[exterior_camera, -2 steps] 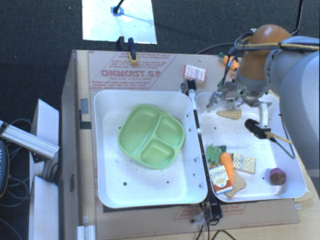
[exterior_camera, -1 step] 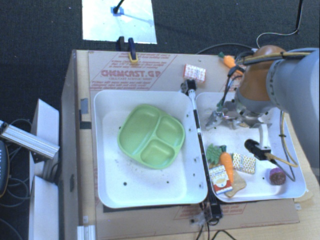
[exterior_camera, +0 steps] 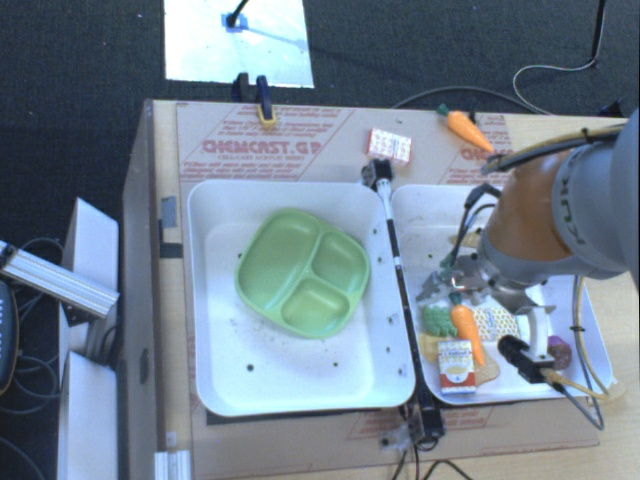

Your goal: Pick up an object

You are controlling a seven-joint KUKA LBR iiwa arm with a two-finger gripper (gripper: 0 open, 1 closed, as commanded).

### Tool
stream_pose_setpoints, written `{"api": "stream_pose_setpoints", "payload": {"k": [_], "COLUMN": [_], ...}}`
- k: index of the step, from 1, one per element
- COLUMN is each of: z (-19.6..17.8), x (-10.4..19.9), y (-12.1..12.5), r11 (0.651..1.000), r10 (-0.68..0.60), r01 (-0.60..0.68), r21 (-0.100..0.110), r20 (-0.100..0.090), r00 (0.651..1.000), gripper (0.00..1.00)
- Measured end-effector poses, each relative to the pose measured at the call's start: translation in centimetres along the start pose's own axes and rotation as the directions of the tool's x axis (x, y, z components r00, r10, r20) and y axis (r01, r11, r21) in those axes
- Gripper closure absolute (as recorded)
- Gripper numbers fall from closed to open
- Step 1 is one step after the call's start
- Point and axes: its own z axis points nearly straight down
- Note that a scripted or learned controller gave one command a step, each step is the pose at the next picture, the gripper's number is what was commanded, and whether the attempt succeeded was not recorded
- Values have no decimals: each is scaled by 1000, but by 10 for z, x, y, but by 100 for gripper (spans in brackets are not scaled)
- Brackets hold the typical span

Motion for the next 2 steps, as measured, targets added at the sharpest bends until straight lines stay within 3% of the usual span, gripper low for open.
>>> {"api": "stream_pose_setpoints", "payload": {"k": [1,2], "z": [-1,0], "x": [-8,-4], "y": [90,124], "r11": [1000,1000], "r10": [-2,0], "r01": [2,0], "r21": [-3,13], "r20": [1,-2], "r00": [1000,1000], "gripper": [0,0]}}
